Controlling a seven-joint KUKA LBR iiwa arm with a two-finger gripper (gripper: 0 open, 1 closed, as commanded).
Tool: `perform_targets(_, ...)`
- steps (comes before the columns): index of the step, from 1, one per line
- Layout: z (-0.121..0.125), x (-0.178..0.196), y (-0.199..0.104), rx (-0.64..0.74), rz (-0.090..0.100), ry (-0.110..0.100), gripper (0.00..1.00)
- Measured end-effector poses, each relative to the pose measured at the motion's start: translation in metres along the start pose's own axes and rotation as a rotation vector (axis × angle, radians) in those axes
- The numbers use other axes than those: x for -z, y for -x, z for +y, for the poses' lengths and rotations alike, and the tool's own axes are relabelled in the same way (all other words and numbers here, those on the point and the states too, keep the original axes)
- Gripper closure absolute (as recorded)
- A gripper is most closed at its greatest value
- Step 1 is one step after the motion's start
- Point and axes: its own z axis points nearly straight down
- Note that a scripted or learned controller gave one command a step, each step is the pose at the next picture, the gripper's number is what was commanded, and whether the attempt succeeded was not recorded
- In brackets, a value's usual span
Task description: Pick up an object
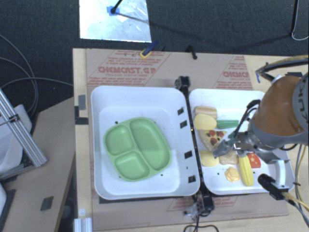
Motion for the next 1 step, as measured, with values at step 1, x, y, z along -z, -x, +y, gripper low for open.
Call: perform_targets(1,0.0236,-0.0614,-0.0046,0.004,-0.002,0.008,0.0)
